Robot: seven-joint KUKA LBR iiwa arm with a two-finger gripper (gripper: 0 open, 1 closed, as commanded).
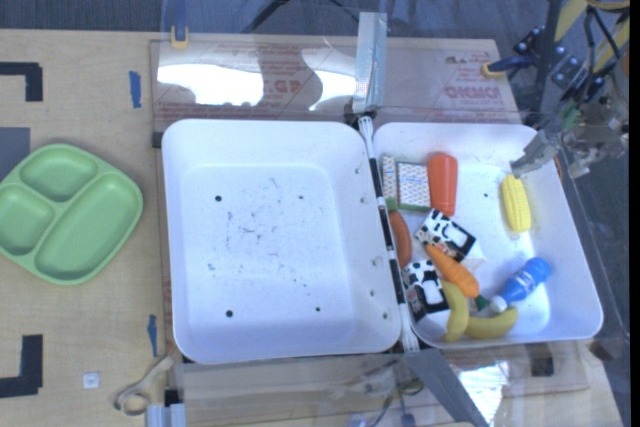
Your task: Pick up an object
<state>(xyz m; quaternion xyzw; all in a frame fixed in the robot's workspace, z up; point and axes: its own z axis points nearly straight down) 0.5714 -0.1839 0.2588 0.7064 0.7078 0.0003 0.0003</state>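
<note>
The right bin (560, 315) holds the loose objects. A yellow corn cob (516, 204) lies near its right side. An orange cylinder (443, 181) stands beside a checkered packet (412, 183). Lower down lie two carrots (452, 267), two black-and-white patterned pieces (446, 233), a banana (480, 319) and a blue bottle (524, 282). My gripper (545, 151) hangs over the bin's upper right corner, just above and right of the corn cob, with nothing seen in it.
The left bin (270, 225) is bare white with faint scuffs. A green divided plate (65, 212) rests on the bench at far left. A clear plastic screen (330, 65) stands behind both bins. Cables and tripod legs crowd the top right.
</note>
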